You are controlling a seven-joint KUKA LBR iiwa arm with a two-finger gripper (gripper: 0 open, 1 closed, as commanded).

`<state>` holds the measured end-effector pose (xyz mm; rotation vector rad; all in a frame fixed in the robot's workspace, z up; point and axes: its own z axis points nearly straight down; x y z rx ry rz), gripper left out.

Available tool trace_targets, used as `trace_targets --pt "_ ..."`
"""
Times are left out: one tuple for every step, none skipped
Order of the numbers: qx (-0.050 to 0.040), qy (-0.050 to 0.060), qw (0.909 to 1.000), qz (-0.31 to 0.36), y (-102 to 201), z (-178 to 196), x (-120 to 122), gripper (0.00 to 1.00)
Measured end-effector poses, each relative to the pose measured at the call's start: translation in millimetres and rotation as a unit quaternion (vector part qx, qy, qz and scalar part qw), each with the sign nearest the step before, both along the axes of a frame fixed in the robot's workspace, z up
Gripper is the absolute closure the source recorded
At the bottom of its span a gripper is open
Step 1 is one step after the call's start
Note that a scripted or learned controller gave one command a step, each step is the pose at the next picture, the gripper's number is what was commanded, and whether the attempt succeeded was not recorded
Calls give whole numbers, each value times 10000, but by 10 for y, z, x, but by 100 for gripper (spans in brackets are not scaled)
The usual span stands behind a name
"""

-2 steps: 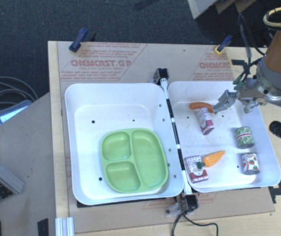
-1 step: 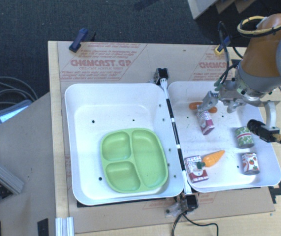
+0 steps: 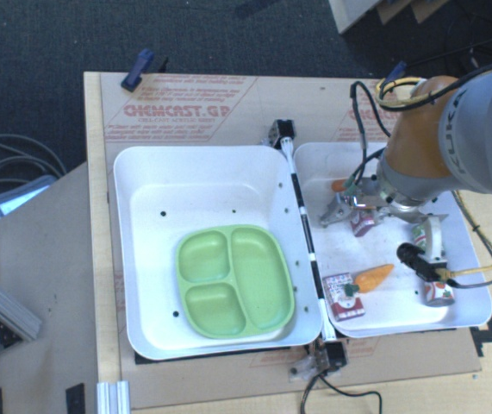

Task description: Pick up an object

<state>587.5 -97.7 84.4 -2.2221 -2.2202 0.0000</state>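
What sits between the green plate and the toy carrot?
In the camera view, the bins' touching walls and a small red-and-white packet lie between the green plate and the carrot.

My gripper (image 3: pixel 349 210) hangs low in the right bin (image 3: pixel 465 313), upper middle of it, beside a small red-and-white object (image 3: pixel 364 222). Lower down lie a carrot (image 3: pixel 373 277) and card packet (image 3: pixel 343 295). A green divided plate (image 3: pixel 233 280) fills the left bin (image 3: pixel 142 231).

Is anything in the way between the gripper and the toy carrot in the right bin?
Nothing visible blocks it. The gripper is low in the right bin, and the carrot lies apart below it on bare floor, beside a small carton.
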Motion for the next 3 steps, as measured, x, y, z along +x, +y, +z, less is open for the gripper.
trace_targets --pt "-4 -9 10000 5 -25 6 367 0" --pt "-5 -19 10000 3 -24 107 371 100" --pt "3 -8 10000 12 690 1008 -67 100"
